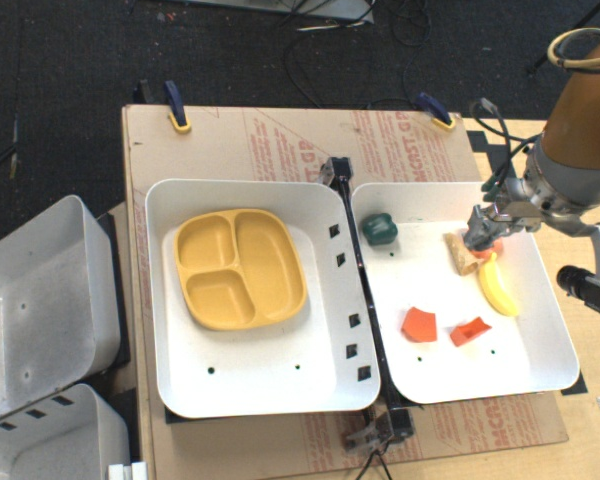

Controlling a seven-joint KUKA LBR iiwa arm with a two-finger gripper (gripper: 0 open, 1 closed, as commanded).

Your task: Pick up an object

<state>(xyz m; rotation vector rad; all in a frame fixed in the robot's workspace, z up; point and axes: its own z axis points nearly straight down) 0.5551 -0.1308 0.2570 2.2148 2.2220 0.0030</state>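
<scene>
The tan block (464,255) lies in the right bin (540,368), toward its far right part. All positions below are referenced to this block. The gripper (480,236) sits directly over the block's upper right edge, low above it or touching it; whether its fingers are spread or closed, and whether they grip anything, cannot be told from this angle. The yellow banana (499,289) lies just beside the block, on its near right side, tip close to the block's corner. The dark green object (380,229) rests to the block's left, near the bin's left wall. The orange piece (419,324) and the smaller red-orange piece (469,332) lie nearer the camera than the block, well apart from it. Farther left, the left bin (180,368) holds a yellow divided plate (242,268). The grey arm (580,128) extends from the block toward the right.
</scene>
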